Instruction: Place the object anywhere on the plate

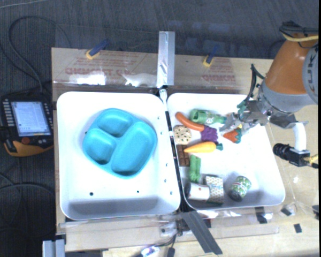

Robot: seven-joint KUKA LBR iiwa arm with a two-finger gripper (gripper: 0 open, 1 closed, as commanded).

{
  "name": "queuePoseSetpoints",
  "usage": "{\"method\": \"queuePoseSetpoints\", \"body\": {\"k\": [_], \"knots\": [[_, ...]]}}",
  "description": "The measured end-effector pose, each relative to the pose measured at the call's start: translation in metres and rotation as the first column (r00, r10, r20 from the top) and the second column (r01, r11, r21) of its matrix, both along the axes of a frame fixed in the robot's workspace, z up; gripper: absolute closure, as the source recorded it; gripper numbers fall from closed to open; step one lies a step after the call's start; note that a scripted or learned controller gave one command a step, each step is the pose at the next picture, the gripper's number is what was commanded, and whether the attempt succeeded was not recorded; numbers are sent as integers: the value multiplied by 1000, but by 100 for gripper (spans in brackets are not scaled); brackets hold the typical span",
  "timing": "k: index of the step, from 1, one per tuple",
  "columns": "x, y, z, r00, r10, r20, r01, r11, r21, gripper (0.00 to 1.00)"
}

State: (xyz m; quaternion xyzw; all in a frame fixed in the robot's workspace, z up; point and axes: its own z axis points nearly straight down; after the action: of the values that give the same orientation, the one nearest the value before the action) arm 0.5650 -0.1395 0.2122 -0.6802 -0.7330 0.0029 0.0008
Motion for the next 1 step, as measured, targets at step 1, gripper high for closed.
{"method": "queuePoseSetpoints", "body": {"k": [1], "knots": [[19, -2, 12, 1000, 18, 1, -18, 1000, 2, 100]]}}
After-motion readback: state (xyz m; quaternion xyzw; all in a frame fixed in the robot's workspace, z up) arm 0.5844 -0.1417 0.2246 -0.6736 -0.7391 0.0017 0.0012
